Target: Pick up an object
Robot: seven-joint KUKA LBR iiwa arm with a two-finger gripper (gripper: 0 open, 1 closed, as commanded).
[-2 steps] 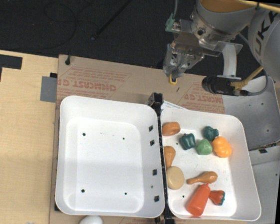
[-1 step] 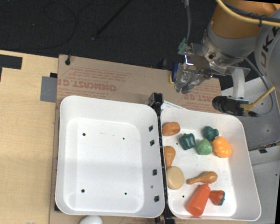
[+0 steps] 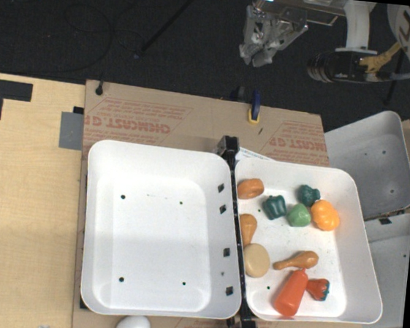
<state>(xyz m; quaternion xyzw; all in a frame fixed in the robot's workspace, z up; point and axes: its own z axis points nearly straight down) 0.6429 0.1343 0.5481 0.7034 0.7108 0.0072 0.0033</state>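
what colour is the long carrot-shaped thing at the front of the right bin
Orange-red. The carrot-shaped piece shows plainly in the camera view, lying beside a small red pepper.

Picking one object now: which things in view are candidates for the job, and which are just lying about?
For the job, in the right white bin:
orange carrot-shaped toy
round orange toy fruit
green toy pepper
tan toy drumstick
beige round toy
gripper, raised above the bench

Lying about:
left white bin
white egg-shaped object on the cardboard
blue-and-yellow clamp

Pale wooden bench [image 3: 17, 197], brown cardboard sheet [image 3: 195, 125] on it, dark floor [image 3: 96, 22] beyond.
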